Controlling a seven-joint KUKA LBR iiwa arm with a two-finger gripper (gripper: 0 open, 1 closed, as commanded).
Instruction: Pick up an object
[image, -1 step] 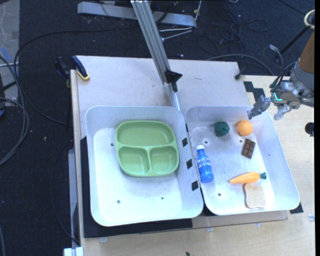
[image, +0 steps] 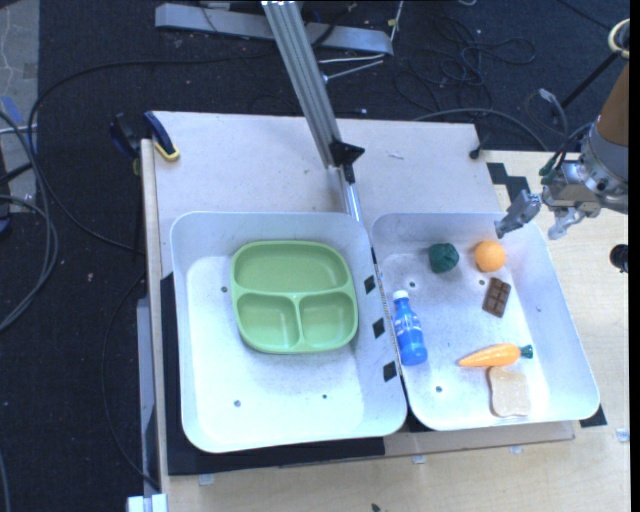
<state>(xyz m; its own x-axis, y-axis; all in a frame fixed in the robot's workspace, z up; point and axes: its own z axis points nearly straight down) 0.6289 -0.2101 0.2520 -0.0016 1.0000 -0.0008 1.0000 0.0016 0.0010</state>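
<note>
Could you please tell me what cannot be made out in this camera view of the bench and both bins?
- The arm: cut off by the right edge above the wrist.
- The dark green object in the right bin: too small and blurred to identify.
- The blue bottle: label too small to read.
- The brown block: surface detail too small to make out.

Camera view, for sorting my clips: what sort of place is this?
Probably a robot lab bench: two white bins, toy food like a carrot, and loose cables on the dark floor.
</note>
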